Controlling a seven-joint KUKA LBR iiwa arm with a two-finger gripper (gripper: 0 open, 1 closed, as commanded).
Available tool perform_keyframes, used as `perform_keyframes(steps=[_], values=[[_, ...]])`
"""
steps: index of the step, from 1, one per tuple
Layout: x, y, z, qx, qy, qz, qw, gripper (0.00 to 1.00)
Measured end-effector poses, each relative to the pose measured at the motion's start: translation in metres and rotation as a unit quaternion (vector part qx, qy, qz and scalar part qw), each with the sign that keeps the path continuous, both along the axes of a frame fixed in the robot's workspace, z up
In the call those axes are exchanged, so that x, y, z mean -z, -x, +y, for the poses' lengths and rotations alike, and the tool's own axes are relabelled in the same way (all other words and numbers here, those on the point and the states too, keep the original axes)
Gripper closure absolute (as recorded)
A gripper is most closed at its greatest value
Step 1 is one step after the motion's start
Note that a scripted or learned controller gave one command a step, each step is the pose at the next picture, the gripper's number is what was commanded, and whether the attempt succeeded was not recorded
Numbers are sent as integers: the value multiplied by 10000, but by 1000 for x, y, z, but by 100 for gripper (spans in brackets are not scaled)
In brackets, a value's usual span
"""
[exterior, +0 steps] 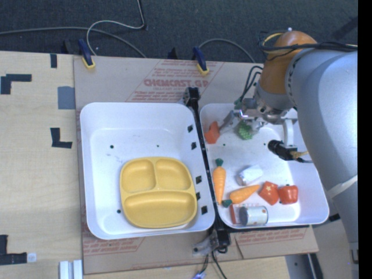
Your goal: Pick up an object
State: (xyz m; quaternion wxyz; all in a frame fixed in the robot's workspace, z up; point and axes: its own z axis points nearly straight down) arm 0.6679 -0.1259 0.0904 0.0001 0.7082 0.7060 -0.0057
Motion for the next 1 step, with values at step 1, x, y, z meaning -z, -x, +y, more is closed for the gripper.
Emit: perform_keyframes(steps=[1], values=[[-118,-1,-45,-20,-30,-46,10000,0]])
